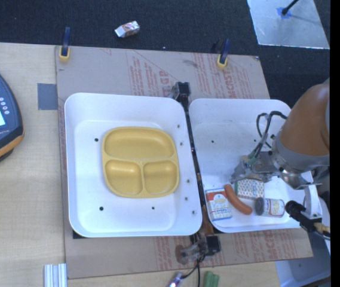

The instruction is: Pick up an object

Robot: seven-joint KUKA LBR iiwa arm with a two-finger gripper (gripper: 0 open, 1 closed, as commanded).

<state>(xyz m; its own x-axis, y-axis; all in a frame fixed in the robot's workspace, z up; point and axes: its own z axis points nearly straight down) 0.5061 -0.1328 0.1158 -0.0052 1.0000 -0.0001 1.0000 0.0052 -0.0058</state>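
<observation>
Tool [250, 171] low over right bin [217, 115], above patterned packet [250, 188]; grip state unreadable. Sausage [238, 200], carton [218, 204], jar [269, 207] along near edge. Yellow tray [140, 161] in left bin [77, 160].

A pale wooden desk [20, 202] is seen from above, overlaid by a brown cardboard sheet [158, 70] that is held at its far edge by two yellow-and-blue clamps [64, 46]. Beyond the desk's far edge, a dark carpeted floor [68, 5] is visible, on which a small crumpled wrapper [127, 29] lies. A pale sunlit patch [286, 14] is cast on the floor toward the far right corner.
</observation>
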